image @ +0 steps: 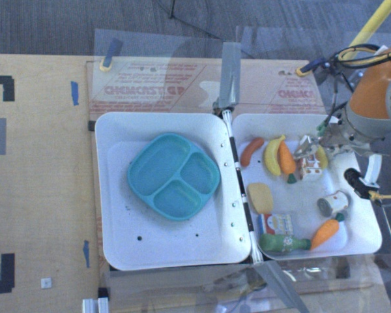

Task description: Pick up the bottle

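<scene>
- Right now the gripper sits in the upper part of the right bin, over a small red and white item; whether it is open or closed cannot be told, and nothing is visibly held.
- Just left of it lie a banana and an orange carrot.
- Lower in the frame, well apart from the gripper, the green bottle lies on its side along the bin's bottom edge, beside another carrot.
- Judging by this, the pick is not yet done: reaching, grasping and lifting the bottle all remain.
- At left, a blue divided plate rests in the left bin on the worktop.
</scene>
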You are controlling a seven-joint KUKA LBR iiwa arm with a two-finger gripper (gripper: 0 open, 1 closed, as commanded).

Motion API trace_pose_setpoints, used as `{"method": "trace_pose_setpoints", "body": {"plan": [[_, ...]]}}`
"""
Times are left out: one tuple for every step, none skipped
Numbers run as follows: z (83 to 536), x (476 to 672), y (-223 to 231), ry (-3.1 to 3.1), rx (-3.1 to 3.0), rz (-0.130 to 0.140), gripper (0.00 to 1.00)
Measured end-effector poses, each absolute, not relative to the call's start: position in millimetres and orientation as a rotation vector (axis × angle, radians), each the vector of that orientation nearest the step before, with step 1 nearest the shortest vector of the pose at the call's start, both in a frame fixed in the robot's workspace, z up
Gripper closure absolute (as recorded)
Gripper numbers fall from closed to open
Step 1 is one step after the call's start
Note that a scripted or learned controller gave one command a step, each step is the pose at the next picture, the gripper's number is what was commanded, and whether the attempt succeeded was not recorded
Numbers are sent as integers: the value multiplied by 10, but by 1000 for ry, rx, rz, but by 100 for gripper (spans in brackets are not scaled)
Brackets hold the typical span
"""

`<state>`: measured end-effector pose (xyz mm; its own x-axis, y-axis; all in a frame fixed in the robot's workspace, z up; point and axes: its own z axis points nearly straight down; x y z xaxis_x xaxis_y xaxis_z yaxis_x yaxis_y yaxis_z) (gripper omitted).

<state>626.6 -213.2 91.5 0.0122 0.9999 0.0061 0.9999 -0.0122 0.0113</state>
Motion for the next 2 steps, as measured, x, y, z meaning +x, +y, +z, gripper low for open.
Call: {"method": "trace_pose_setpoints", "body": {"plan": [[919, 5962, -2083, 1974, 2441, 26, 0], [915, 5989, -1993, 1438, 2788, 20, 0]]}}
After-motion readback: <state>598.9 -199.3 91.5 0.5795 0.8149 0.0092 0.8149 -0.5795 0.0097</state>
